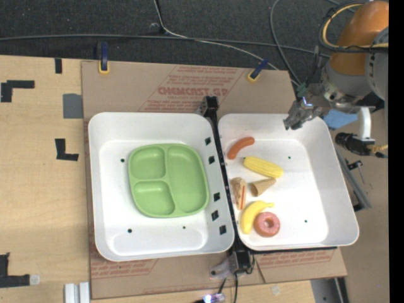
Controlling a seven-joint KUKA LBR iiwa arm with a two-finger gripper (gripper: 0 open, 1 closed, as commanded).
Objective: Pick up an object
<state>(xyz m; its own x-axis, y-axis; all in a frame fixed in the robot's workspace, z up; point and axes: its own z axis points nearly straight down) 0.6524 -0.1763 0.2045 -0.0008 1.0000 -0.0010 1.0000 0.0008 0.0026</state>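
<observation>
The right bin (315, 169) holds several toy foods. A red sausage (240, 147) lies near its upper left, with a yellow corn cob (262, 166) below it. Below the cob lie a tan cone (261, 185), a small brown piece (238, 190), a yellow banana (250, 216) and a pink donut (267, 224). My gripper (297, 120) hangs over the bin's far right rim, above and to the right of the sausage, well apart from all the foods. Nothing shows between its fingers.
A green divided plate (168, 180) lies in the left bin (113, 150). A black divider (214, 163) runs between the bins. Cables cross the dark backdrop behind the cardboard base (189, 84). The right half of the right bin is bare white floor.
</observation>
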